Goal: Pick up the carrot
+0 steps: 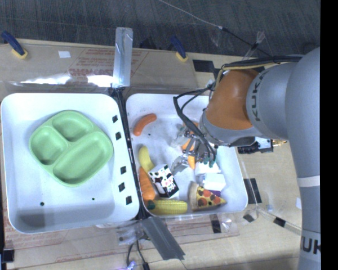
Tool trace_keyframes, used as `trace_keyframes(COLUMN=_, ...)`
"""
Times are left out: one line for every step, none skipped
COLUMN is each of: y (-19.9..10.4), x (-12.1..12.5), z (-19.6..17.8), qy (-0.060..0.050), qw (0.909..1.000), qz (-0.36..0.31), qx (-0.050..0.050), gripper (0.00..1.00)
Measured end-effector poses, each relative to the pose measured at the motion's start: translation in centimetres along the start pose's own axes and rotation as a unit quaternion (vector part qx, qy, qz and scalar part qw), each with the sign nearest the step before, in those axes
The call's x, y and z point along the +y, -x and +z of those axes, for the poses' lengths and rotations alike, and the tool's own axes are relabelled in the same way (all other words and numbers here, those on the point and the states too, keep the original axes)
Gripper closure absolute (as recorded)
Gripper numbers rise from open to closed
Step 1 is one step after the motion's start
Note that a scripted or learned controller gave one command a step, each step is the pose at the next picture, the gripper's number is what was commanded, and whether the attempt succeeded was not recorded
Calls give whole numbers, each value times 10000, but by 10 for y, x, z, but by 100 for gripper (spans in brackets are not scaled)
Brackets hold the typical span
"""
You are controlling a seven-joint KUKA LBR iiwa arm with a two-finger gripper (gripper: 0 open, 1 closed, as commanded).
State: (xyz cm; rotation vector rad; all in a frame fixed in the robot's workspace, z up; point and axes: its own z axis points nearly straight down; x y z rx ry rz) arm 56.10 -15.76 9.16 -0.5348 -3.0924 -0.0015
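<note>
Carrot point(146, 185) was lying along the left wall of the right-hand bin point(235, 161), well off to the left of the gripper point(191, 155) and a bit lower in the frame. It was squeezed in pretty tight: a banana point(145, 157) at its upper end, a corn cob point(168, 207) at its lower end, and a little cow-print carton point(164, 181) right against its right side.

The gripper hung over the middle of the bin with cables all around it. Honestly couldn't tell how far apart the fingers were or whether anything sat between them, too much clutter there.

My guess is the carrot's a light, stiff plastic toy, smooth and tapered, so it'd probably slip if pinched near the thin end. I'd grab across the thick middle, though the wall and carton leave barely any room for fingers.

The green divided plate point(72, 145) sat in the left bin point(14, 167), and a sausage point(144, 124) lay up-left of the gripper.
</note>
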Motion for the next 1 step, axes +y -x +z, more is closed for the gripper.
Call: trace_keyframes(y=1, x=2, z=-11, qy=-1, qw=10000, qz=-47, qx=-7, gripper=100)
